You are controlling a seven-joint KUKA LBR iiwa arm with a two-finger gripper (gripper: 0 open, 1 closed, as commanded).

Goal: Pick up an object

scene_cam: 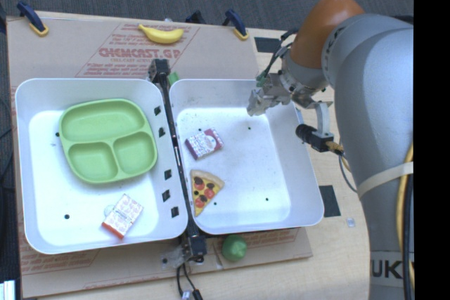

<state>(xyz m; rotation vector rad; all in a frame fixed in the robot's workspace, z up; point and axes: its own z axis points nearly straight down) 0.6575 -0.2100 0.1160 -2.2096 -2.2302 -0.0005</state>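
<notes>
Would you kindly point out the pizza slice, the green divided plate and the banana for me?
pizza slice (203,191): camera view, on its topped face, in the right bin.
green divided plate (107,140): camera view, on the ridge between its compartments, in the left bin.
banana (162,33): camera view, mid-curve, on the cardboard behind the bins.

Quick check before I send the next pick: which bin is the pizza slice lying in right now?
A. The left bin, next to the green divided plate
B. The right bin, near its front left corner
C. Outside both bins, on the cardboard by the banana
B. The pizza slice lies on the floor of the right bin, close to the divider and below the small purple carton.
</notes>
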